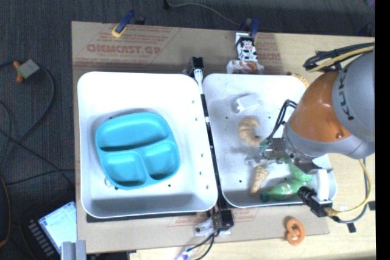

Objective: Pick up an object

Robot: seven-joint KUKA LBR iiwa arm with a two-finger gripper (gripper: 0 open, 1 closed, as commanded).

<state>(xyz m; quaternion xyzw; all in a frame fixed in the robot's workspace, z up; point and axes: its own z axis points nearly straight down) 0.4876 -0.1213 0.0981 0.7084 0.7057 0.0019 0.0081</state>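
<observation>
A blue three-compartment tray [138,150] lies in the left white bin [91,192] on a wooden tabletop [152,45] stamped with red lettering. Blue clamps [124,22] grip the tabletop's far edge, a small cow-patterned figure [245,49] stands just behind the bins, and an orange ring [295,230] rests at the near edge. Black cables [24,131] trail across grey carpet

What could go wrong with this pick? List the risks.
1. The end effector sits low in the right bin amid crowded items: a croissant-like pastry, an ice-cream cone toy and a green object. It could nudge one aside instead of gripping it.
2. The green object lies partly under the arm against the bin's near wall, so reaching it looks awkward.
</observation>
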